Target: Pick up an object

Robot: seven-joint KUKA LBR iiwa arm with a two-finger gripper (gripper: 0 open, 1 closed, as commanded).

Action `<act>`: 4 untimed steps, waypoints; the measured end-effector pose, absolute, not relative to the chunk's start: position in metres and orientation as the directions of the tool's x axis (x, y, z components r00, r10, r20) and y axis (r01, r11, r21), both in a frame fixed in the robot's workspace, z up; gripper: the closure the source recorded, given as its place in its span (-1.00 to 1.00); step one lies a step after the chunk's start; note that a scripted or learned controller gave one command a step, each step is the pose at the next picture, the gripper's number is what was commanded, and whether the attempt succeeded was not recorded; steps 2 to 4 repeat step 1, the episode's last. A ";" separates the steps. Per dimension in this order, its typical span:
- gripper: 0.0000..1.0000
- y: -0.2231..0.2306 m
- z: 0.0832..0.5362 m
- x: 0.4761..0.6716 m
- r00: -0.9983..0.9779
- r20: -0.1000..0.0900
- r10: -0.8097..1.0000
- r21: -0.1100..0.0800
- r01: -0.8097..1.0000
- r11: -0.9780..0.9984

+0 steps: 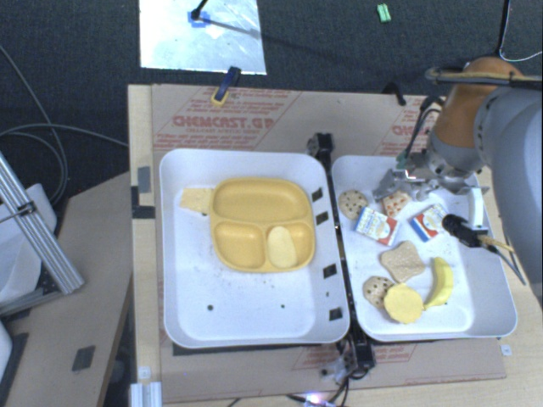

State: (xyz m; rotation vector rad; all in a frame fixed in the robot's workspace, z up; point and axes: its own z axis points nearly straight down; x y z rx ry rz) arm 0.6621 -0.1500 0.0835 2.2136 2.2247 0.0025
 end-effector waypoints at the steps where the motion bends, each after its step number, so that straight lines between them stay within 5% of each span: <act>1: 1.00 -0.150 0.097 0.663 -0.008 -0.003 1.000 0.008 1.000 0.008; 4: 1.00 -0.150 0.097 0.663 -0.008 -0.003 1.000 0.008 1.000 0.008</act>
